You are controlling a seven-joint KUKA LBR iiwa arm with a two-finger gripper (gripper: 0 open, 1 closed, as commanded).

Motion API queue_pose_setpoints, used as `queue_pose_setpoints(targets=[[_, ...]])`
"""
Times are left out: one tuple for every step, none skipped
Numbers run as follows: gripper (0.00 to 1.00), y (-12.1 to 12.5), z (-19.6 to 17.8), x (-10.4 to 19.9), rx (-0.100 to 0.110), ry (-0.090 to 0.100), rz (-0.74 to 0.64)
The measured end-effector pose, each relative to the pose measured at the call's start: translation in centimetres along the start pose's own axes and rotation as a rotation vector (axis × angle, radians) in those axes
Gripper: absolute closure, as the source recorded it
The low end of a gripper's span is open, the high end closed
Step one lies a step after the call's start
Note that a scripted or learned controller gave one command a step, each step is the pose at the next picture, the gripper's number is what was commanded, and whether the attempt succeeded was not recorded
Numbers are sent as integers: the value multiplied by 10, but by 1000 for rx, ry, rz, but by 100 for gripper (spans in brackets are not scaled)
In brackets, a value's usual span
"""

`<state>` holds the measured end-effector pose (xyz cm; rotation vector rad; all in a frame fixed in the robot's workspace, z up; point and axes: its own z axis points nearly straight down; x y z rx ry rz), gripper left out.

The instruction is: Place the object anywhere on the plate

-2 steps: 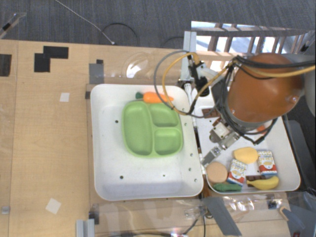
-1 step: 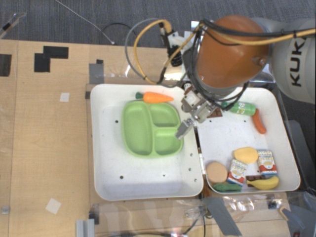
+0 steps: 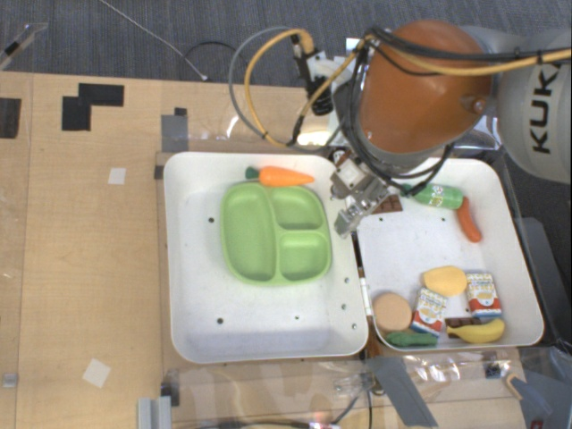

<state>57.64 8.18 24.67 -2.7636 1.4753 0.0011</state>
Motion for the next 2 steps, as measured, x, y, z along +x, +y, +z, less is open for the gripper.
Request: queue_pose_setpoints(targets=[[100, 14, 55, -29, -6, 0, -272], [100, 55, 31, -21, -7, 3, -461]])
